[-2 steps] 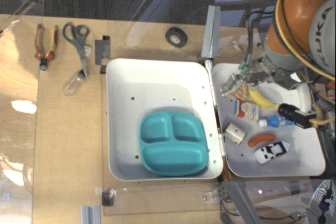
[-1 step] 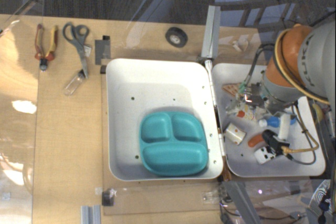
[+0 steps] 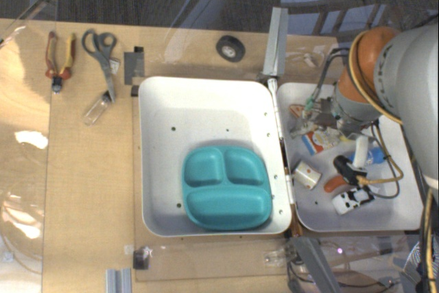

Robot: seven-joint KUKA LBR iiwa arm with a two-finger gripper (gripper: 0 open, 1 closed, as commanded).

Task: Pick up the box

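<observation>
White plastic forms two shallow bins on the counter (image 3: 82, 182). A teal tray (image 3: 226, 187) is seated in the left bin (image 3: 164, 113). The box (image 3: 306, 175) is found in the right bin (image 3: 401, 213), near its left wall, among small clutter. The arm (image 3: 384, 72) is positioned over this bin, presumably for access to the box. The state of the gripper (image 3: 321, 121) cannot be told.

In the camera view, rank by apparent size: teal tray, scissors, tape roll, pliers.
1. teal tray, clearly largest.
2. scissors.
3. pliers, shorter than the scissors.
4. tape roll, smallest.
</observation>
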